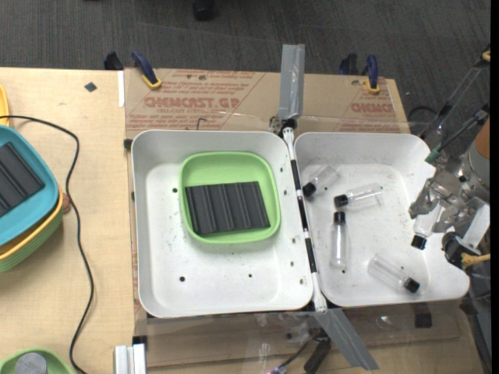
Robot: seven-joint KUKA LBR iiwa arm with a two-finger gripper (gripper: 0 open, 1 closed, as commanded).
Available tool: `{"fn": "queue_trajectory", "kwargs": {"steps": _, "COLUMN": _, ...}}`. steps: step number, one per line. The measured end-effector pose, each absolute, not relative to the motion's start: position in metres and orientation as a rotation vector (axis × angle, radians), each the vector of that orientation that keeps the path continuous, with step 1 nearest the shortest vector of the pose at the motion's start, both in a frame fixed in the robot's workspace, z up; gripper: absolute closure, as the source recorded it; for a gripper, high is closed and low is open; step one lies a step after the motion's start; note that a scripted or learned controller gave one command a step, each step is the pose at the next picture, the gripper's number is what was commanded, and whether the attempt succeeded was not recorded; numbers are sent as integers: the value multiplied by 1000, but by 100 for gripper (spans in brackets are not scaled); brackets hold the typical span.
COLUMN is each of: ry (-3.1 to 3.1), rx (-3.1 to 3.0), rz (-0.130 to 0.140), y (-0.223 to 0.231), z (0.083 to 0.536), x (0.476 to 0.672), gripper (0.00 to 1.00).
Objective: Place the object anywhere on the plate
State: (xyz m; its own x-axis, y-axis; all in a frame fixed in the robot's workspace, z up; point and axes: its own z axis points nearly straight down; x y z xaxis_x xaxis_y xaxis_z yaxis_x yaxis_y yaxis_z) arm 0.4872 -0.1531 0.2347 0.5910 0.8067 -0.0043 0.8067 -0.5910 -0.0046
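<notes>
Green plate [265, 179], apparently black ribbed insert [227, 207]

The brown cardboard sheet [257, 96] lying under the far edge of the two white bins carries red printing. On its left part the large letters read roughly "CHEMCAST.G", with a line of smaller red print above it that is too fine to make out. On the right part, near the blue clamp [371, 75], a similar red word is partly visible, cut off and unreadable.
</notes>
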Motion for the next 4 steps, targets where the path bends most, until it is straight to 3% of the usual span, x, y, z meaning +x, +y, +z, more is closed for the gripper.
{"fn": "queue_trajectory", "kwargs": {"steps": 1, "ry": -1419, "rx": -2801, "rz": 9, "y": -153, "z": 235, "x": 487, "gripper": 0}}
{"fn": "queue_trajectory", "kwargs": {"steps": 2, "ry": -1074, "rx": -2952, "rz": 7, "y": -189, "z": 275, "x": 478, "gripper": 0}}
{"fn": "queue_trajectory", "kwargs": {"steps": 3, "ry": -787, "rx": -3038, "rz": 12, "y": -207, "z": 246, "x": 477, "gripper": 0}}
{"fn": "queue_trajectory", "kwargs": {"steps": 4, "ry": -498, "rx": -3101, "rz": 9, "y": -221, "z": 251, "x": 477, "gripper": 0}}
